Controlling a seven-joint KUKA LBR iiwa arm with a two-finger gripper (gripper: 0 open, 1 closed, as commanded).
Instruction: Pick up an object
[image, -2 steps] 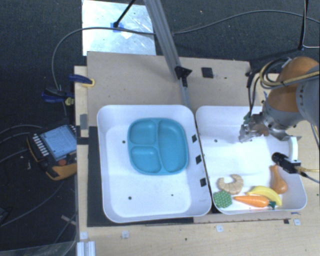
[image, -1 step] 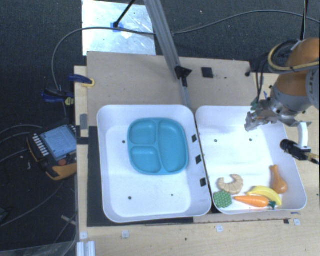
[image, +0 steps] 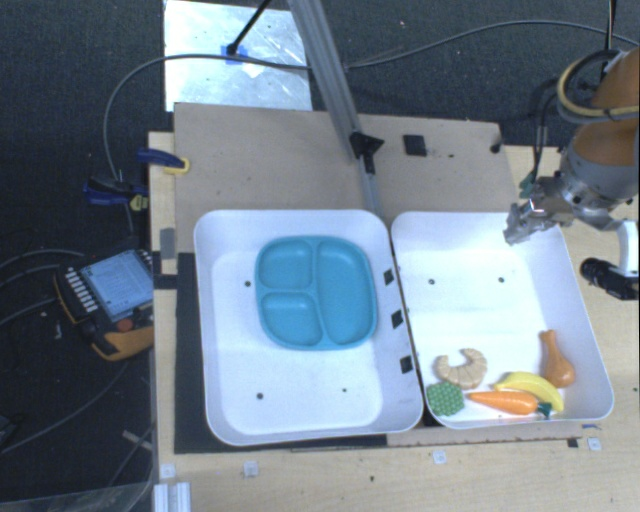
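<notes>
Right now, from the overhead camera, I see the gripper (image: 522, 222) hovering over the right bin's (image: 470, 290) far right corner, carrying nothing; whether it is apart or together I cannot tell. Every candidate sits along that bin's near edge: croissant (image: 461, 367), green berry-like piece (image: 446, 399), carrot (image: 505, 402), banana (image: 530, 385), drumstick (image: 556, 360). By my judgement, nothing is picked yet; approach, descent and grasp all remain.
</notes>
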